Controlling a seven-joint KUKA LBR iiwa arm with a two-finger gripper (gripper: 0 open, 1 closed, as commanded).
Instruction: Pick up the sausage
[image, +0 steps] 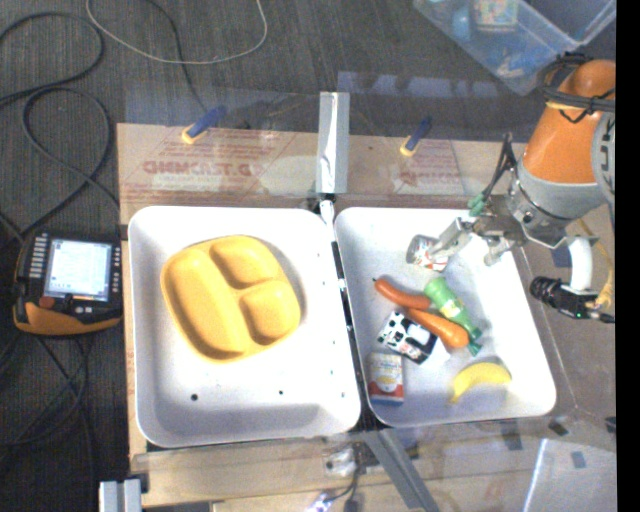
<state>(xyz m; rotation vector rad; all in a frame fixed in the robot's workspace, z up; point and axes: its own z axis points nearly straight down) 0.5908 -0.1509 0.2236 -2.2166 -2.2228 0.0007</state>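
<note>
**Tool parked over the right bin's back corner**

Tool (470, 232) hangs above the far part of the right bin (520, 300), and honestly I can't tell how it's set or whether it touches anything. Sausage (420, 308) lies mid-bin, against a green bottle (450, 305). Writing on the cardboard (200, 165) behind is unreadable. Left bin (150, 400) has a yellow tray (232, 295); dark carpet around the bench.

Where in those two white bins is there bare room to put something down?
Left bin: a bare strip along the near edge, in front of the yellow divided plate. Right bin: a bare far-left corner beyond the sausage. Its middle is crowded: sausage, carrot, green bottle, banana, can.
</note>
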